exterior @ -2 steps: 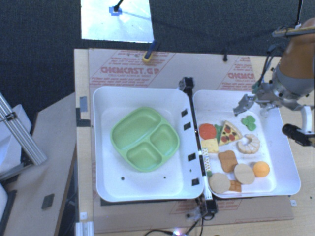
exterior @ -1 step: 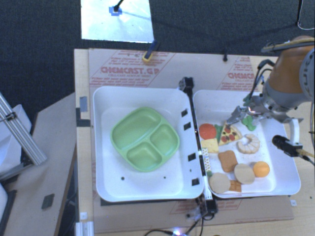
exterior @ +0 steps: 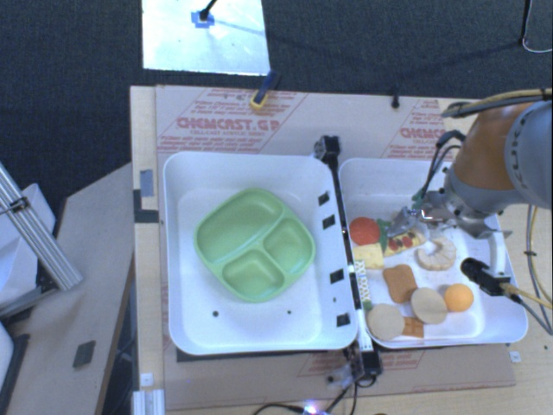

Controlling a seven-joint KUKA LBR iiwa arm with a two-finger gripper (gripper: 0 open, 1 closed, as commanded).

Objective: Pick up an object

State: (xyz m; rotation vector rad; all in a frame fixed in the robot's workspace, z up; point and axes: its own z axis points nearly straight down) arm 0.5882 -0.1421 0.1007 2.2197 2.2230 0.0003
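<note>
Seen from above at a slant, the grey arm (exterior: 510,158) with its orange band enters from the right edge of the frame, where its upper part is cut off, and its metallic claw (exterior: 404,225) reaches down into the right-hand white bin (exterior: 510,318), at the centre-right of the frame. The claw's tips are small and blurred against the clutter beneath them, so whether they stand wide, narrow or closed on anything cannot be told. Just left of the claw lies a round red piece (exterior: 364,230) like a tomato, with a flat pale yellow block (exterior: 369,255) below it and a small strip of red and yellow (exterior: 402,245) directly under the claw, its form hard to make out. Toward the bin's lower right sit a pale ring-shaped piece (exterior: 436,252), a tan rectangular slab (exterior: 400,282), two smooth beige discs (exterior: 429,305) (exterior: 386,321) and an orange ball (exterior: 458,297). The left-hand white bin (exterior: 186,318), at the centre of the frame, holds a light green moulded tray (exterior: 254,244) with three compartments, its plastic smooth and glossy. Both bins rest on a surface (exterior: 225,124) covered by a clear sheet printed with red lettering, partly hidden by the bins. A pale square panel (exterior: 205,24) lies on dark carpet at upper left.
</note>
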